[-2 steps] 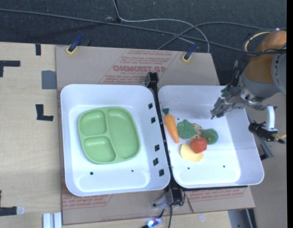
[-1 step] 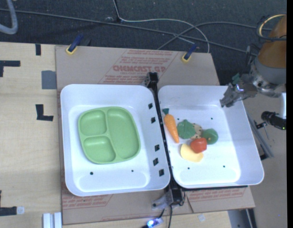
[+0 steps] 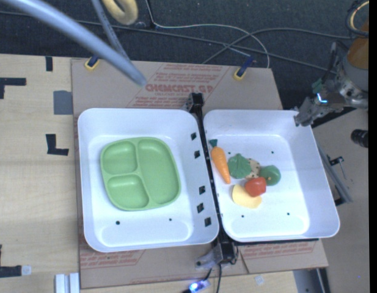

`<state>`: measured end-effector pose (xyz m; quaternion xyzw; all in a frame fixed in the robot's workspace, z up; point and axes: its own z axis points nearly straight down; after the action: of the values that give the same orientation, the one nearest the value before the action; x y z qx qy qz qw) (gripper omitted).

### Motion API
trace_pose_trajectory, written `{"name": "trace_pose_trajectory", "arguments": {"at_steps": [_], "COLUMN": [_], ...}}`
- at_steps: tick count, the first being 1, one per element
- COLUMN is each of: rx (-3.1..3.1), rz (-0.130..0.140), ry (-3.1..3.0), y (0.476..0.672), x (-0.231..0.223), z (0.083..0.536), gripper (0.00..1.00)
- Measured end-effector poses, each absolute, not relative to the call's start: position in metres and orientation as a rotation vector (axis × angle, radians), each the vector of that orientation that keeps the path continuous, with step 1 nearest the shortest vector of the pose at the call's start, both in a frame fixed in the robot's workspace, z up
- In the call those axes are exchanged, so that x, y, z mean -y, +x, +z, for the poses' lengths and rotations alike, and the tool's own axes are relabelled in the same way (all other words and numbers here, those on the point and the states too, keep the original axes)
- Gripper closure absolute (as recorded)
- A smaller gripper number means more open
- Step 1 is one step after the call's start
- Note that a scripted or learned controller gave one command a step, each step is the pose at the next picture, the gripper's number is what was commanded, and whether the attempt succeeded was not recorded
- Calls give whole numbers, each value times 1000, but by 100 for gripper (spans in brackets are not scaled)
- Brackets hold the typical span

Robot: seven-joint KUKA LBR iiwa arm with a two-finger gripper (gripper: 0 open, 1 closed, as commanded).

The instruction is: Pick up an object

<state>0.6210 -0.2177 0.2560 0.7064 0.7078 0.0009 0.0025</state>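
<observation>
Nearby, carrot [image 3: 220, 164], tomato [image 3: 256, 186] clustered; green tray [image 3: 140, 173] apart, pincer [image 3: 303, 118] at rim

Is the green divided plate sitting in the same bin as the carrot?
No, the green divided plate lies in the left bin, while the carrot lies in the right bin.

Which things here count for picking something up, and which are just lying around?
For the job:
gripper, at the right bin's far right corner
carrot
green toys
tomato
yellow piece

Just lying about:
green tray in the left bin
cardboard sheet
cables
</observation>
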Motion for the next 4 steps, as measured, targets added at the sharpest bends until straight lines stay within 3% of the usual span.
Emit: {"name": "trace_pose_trajectory", "arguments": {"at_steps": [2, 4], "rx": [-2230, -2230], "rz": [0, -3], "ry": [2215, 2217], "y": [630, 620], "x": [103, 2], "z": [260, 243], "gripper": [100, 100]}}
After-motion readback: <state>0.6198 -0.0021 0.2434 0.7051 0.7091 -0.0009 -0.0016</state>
